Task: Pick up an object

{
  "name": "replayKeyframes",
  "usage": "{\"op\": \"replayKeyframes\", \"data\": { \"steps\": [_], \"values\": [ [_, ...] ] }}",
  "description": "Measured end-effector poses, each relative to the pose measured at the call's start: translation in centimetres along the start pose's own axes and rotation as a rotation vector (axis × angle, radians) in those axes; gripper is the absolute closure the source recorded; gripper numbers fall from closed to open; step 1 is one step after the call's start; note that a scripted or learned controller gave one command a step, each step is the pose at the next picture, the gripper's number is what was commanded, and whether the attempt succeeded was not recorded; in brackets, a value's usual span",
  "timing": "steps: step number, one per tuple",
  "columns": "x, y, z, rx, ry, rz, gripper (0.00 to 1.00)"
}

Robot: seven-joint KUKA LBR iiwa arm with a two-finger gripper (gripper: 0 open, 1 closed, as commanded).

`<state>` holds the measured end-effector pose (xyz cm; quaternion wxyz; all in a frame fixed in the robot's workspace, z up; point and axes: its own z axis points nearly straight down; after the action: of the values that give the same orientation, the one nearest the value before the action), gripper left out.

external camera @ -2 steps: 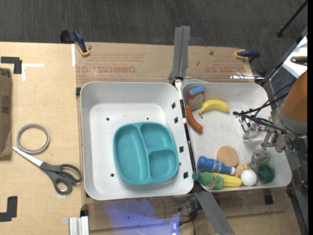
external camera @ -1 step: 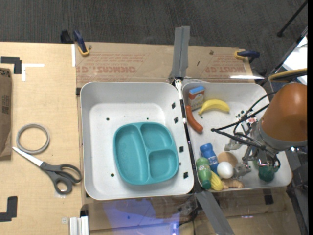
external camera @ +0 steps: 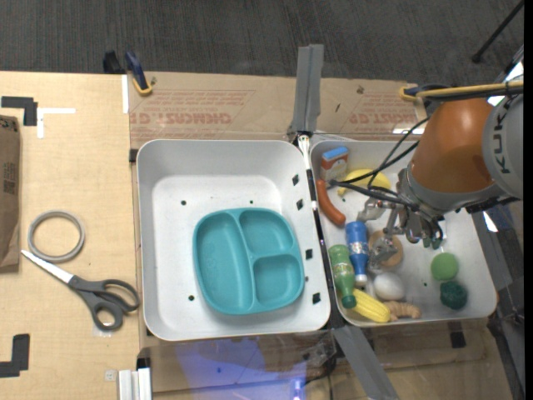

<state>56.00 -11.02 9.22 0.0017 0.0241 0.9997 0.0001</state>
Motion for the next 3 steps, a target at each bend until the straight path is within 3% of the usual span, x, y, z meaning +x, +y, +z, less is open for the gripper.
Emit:
{"op": "replayKeyframes", "data": {
  "steps": [1, 2, 3],
  "values": [
    [5.8, 1.1, 0.0, 0.000, 0.002, 0.053, 0.00],
    [-6.9, 1.9, -0.1, 0.001, 0.000, 0.410, 0.00],
    [-8.1, 1.9, -0.1, 0.003, -0.001, 0.577, 0.00]
  ]
}}
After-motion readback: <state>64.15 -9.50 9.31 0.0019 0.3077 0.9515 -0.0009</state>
